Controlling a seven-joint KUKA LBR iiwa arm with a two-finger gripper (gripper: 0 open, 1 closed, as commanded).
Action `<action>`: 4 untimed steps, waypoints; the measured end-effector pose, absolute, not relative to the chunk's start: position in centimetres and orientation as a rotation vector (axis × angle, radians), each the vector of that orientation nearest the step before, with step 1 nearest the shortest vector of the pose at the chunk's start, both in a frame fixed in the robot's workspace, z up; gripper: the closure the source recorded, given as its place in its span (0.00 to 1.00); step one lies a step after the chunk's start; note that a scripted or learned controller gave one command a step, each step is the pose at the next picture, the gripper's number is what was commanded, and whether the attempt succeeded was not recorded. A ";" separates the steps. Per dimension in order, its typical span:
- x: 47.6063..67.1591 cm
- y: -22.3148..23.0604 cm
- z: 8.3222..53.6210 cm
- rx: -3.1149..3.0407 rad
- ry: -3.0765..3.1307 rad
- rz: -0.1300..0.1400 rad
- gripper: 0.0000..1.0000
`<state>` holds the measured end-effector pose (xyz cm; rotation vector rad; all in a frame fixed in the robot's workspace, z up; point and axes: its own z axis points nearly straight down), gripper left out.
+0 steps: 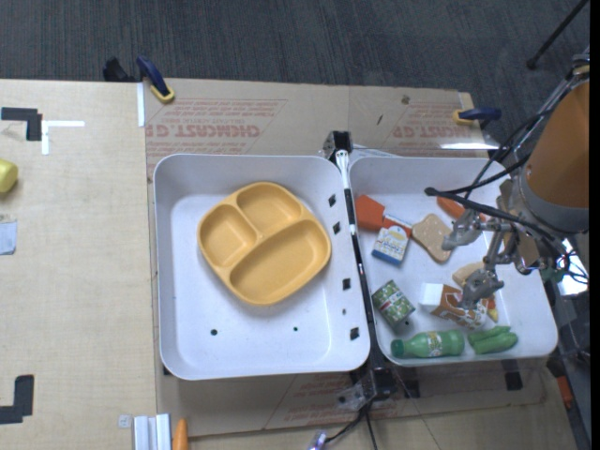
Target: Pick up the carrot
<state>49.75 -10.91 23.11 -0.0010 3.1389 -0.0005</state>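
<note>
The gripper (480,289) hangs low over the right bin (412,181), among crowded items; if its fingers are apart or together I cannot tell. The carrot (369,214) lies well apart, near the divider (upper left corner), so it may seize a wrong item.

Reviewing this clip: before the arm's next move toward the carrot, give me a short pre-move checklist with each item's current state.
1. Carrot located: ok. The carrot lies at the upper left of the right bin, beside the divider.
2. Tool over the carrot: not ok. The tool hangs over the bin's right side, above a small orange-and-white item.
3. Tool free of load: cannot tell, clutter sits behind it.
4. Carrot clear to grasp: cannot tell. The blue-and-white carton sits close at its lower right.
5. Path across the bin: ok, only low items such as the bread slice lie between.
</note>
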 end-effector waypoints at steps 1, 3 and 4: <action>54.0 -7.3 19.2 0.063 3.136 0.000 0.00; 57.1 -4.1 19.2 -0.335 3.121 0.002 0.00; 56.9 1.4 19.2 -0.605 3.078 0.002 0.00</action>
